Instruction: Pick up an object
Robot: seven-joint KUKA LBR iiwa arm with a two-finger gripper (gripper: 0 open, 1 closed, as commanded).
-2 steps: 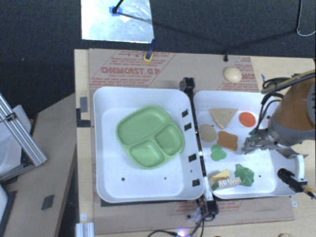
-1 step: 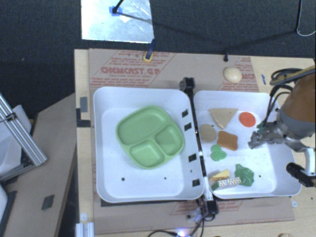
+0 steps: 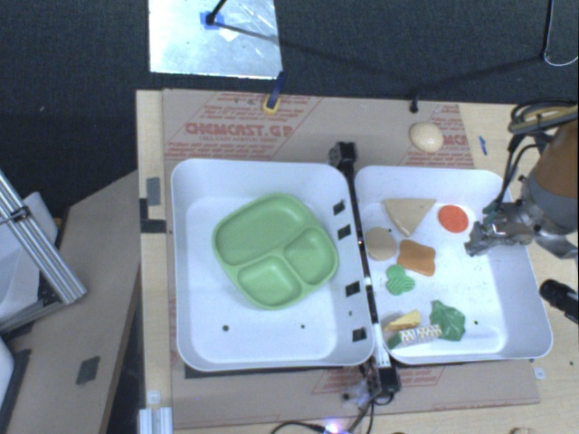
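Observation:
The right bin (image 3: 520,333) holds several toy foods: a tan wedge (image 3: 408,213), a red-orange disc (image 3: 453,218), a round beige piece (image 3: 381,243), an orange piece (image 3: 417,258), a small green leafy piece (image 3: 400,281), a larger green piece (image 3: 448,320) and a yellow piece (image 3: 404,322) by a striped one (image 3: 420,334). My gripper (image 3: 479,240) hangs at the right side of this bin, just right of the red-orange disc and above bare bin floor. Nothing is visible between its fingers.
The left bin (image 3: 194,333) carries a green divided plate (image 3: 275,250). A beige egg-like object (image 3: 426,136) lies on the cardboard behind the right bin. A black divider with clips (image 3: 353,242) runs between the bins. The arm (image 3: 552,188) comes in from the right.

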